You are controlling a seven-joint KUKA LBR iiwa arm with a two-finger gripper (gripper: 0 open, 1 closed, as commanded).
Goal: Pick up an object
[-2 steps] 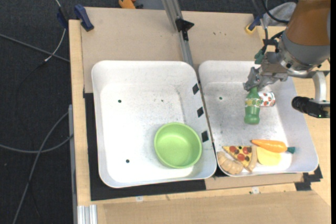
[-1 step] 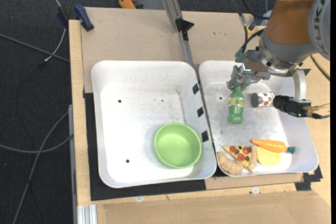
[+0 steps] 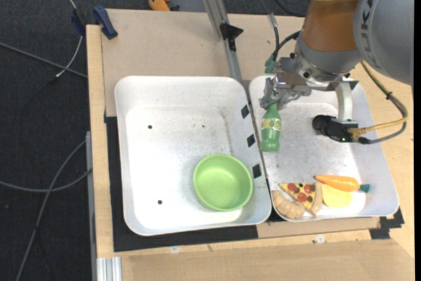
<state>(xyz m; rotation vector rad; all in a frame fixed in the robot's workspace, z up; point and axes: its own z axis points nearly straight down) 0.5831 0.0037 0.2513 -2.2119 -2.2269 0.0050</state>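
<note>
Standing upright: green bottle (image 3: pixel 270 130)

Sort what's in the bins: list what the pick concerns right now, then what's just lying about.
In play:
gripper
green bottle, at the gripper's tip, right bin

Lying about:
green bowl, left bin
pizza slice
carrot
yellow piece

Grey arm (image 3: pixel 388 16) enters from the right at the top corner, orange band (image 3: pixel 335 3) above the wrist. Wrist angled down and leftward — tool (image 3: pixel 276 97) hangs low at its end, pointing down. Yellow cable loops over the orange section; black cabling trails off the wrist's right side.
</note>
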